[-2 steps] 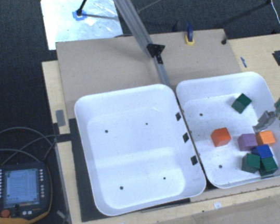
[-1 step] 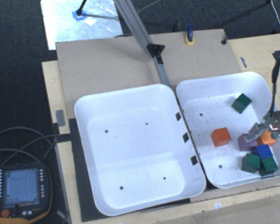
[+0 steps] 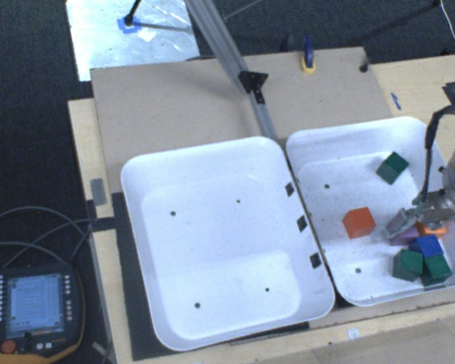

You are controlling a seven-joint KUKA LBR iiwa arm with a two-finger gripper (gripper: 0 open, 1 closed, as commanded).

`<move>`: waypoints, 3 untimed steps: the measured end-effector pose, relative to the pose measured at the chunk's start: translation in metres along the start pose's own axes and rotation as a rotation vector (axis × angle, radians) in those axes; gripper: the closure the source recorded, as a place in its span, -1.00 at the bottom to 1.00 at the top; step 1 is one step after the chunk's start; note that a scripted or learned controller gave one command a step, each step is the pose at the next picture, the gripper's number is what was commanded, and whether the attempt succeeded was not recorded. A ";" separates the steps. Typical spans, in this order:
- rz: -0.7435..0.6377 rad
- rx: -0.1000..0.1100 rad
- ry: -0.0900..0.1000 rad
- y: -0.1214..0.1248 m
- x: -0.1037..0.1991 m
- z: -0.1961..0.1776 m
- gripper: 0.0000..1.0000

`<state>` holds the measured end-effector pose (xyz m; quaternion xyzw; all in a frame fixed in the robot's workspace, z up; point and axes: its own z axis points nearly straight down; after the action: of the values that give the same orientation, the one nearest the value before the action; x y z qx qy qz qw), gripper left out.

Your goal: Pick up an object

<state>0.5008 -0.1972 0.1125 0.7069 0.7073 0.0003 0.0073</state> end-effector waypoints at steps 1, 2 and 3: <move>-0.003 -0.002 0.003 0.001 0.001 -0.012 1.00; -0.004 0.005 0.008 0.003 0.002 -0.056 1.00; -0.004 0.003 0.007 0.006 -0.002 -0.100 1.00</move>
<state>0.5061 -0.1982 0.2123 0.7054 0.7088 0.0016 0.0038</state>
